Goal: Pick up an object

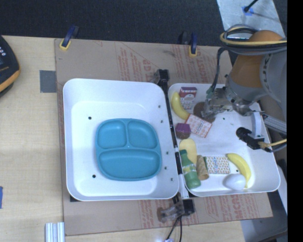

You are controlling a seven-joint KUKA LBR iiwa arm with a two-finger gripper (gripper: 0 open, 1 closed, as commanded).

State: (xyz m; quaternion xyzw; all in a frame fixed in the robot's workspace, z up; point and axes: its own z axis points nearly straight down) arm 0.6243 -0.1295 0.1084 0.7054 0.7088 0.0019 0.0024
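My gripper (211, 108) hangs low over the far part of the right bin (265, 185), beside a brown round piece (198, 108) and just above a pink-and-white packet (198, 126). Nothing can be seen held in it. Close by to the left lie a yellow banana (179, 108) and a small carton with a red label (189, 92). Also in this bin are a purple piece (183, 130), a yellow fruit (188, 148), a green bottle (189, 173), a patterned box (217, 164), a second banana (241, 165) and a white egg (236, 182).
The left bin (78, 135) holds a blue divided plate (128, 148). A yellow and black handset (0, 64) lies on the bench at the far left. Clamps (192, 42) pin the cardboard sheet at the back edge.
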